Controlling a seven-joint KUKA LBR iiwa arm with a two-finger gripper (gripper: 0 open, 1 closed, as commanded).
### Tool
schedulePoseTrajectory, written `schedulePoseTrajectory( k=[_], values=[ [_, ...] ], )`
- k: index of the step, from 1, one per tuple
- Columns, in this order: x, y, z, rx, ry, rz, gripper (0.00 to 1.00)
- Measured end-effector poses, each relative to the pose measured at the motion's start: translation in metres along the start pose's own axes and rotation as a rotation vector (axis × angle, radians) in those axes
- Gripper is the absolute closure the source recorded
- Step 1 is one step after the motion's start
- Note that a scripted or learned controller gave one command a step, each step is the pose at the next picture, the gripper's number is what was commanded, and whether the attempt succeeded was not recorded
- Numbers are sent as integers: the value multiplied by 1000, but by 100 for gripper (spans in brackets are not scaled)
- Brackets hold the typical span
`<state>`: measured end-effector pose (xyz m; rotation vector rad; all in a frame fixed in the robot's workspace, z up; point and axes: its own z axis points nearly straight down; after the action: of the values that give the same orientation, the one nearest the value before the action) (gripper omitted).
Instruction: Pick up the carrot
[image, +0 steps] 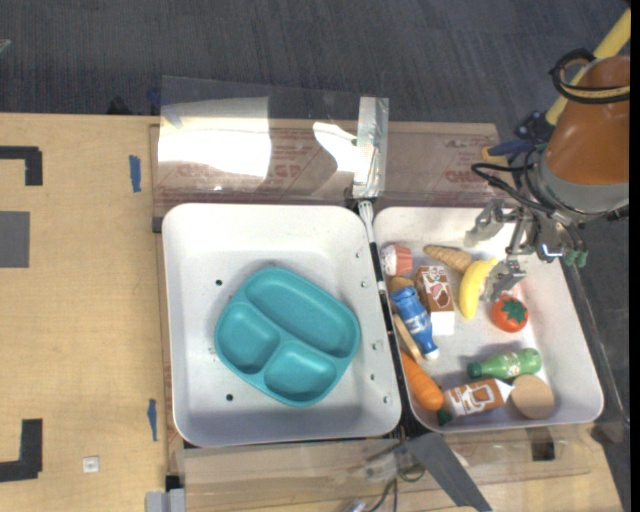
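A grey arm with an orange band reaches in from the upper right of the frame, its tool (505, 265) hanging over the upper part of the right-hand bin (585, 370), just beside a yellow banana (472, 286) and above a red tomato (509, 314). Whether the tool is open or closed cannot be told from this angle; nothing is seen between its fingers.

The carrot (422, 385), the one thing to be picked up, lies at the lower left of that bin, pressed along the wall next to the divide between the two bins, well apart from the tool. Its place against the wall likely leaves little room for a finger on that side, so a grasp would probably have to close along the carrot's free flank.

The right bin holds one of each: a carrot, a banana, a tomato, a blue bottle (414, 319), a green bottle (505, 363), a tan egg-shaped item (532, 396), a cone (446, 256), and a few small cartons and cans crowded together. The left-hand bin (190, 240) carries a single teal divided tray (288, 333) with three compartments, set at a tilt in its middle. Both bins sit side by side on the worktop (70, 300).
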<state>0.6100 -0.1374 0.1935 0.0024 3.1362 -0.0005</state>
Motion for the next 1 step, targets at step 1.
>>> schedulePoseTrajectory(
  k=[1],
  values=[
    [-42, 0, 91, 1, -11, -174, 0]
  ],
)
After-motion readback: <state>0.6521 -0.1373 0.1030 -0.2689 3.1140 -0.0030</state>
